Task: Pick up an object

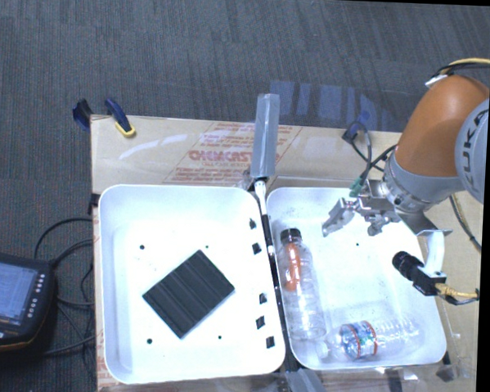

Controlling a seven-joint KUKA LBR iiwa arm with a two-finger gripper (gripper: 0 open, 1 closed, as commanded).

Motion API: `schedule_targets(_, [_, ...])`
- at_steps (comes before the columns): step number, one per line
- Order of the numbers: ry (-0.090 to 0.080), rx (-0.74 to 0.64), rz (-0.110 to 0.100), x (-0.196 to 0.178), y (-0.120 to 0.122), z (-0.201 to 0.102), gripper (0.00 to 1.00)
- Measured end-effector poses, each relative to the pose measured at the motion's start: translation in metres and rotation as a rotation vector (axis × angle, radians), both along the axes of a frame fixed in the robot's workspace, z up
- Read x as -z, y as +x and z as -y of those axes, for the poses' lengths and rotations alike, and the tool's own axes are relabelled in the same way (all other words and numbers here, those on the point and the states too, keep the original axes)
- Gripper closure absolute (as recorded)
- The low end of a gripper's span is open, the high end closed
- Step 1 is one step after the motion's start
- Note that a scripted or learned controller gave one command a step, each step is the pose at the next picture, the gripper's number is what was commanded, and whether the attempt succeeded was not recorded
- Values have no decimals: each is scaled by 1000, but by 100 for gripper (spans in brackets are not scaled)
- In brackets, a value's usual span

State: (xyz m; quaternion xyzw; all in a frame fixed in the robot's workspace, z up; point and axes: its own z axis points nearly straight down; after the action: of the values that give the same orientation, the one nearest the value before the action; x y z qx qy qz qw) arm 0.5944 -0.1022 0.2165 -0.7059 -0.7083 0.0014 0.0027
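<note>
My gripper (351,226) hangs over the back of the right bin (406,240), open, with nothing between its fingers. A clear plastic bottle with an orange label (297,284) lies along that bin's left wall, to the gripper's lower left. A second clear bottle with a blue label (369,337) lies on its side near the bin's front edge. In the left bin (121,217) a flat black ribbed pad (189,292) rests near the middle, turned like a diamond.
A grey upright post (266,143) stands at the back of the divider between the bins. A black cylindrical fitting with cables (415,272) sits at the right bin's right rim. A teach pendant (6,297) lies on the floor at left.
</note>
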Motion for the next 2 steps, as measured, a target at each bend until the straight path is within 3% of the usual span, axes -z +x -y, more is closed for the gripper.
schedule_targets(1, [0, 39, 1, 92, 0, -13, 0])
schedule_targets(2, [1, -86, 0, 131, -86, -13, 0])
